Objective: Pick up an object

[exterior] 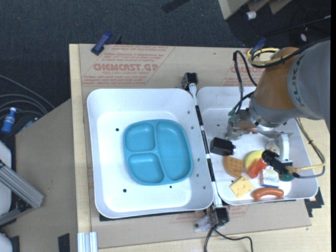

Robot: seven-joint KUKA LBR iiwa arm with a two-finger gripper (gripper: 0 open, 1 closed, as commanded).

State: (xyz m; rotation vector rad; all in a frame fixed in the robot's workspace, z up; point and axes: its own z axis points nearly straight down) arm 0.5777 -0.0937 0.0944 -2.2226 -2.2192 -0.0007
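Beside right bin's (220, 96) divider, black block (221, 146).

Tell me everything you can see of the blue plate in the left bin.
The blue plate is a light blue, rounded-rectangle tray that looks like plastic, divided by raised ridges into three compartments, one long and two smaller. It lies flat and upright near the middle of the left bin, turned slightly askew. Nothing sits in its compartments and nothing but the bin floor touches it.
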